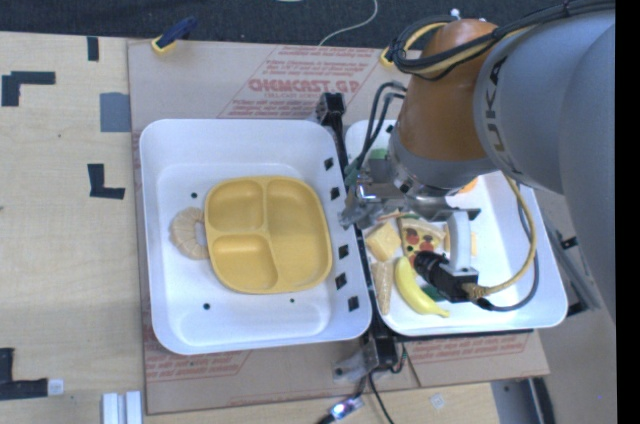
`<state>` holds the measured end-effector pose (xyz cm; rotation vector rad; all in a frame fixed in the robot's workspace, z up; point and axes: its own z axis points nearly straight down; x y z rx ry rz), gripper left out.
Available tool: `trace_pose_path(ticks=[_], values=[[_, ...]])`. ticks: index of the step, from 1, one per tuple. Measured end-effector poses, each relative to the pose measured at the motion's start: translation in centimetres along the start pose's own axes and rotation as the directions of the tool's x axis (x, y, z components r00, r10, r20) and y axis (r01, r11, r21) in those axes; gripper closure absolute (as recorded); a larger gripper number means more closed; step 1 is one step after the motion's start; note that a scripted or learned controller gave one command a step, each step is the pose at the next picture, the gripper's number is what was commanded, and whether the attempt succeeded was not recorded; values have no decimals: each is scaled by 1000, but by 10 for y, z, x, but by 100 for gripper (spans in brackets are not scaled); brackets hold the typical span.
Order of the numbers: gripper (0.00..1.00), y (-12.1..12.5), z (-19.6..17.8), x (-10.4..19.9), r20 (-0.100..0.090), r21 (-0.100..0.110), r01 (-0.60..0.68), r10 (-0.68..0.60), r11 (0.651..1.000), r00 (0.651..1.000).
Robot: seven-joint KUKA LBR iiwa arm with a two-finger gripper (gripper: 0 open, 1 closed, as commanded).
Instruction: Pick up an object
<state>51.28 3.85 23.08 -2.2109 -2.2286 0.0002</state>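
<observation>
From above, the arm (470,112) hangs over the right bin (545,307); I cannot tell how its jaws stand. A banana (415,290) lies there beside a cheese wedge (380,242). The left bin (165,212) holds a yellow divided plate (268,234).

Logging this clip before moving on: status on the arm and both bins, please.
Gripper low over right bin, among banana and other toy food. Yellow divided plate in left bin, cookie at its edge. Arm hides much of right bin.
</observation>
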Motion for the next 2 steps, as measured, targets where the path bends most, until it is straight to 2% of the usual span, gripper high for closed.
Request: trace_pose_path(ticks=[1, 2], values=[[100, 0, 15, 57, 1, 3, -1, 1, 1000, 1000], [100, 5, 2, 56, 2, 1, -6, 6, 1000, 1000]])
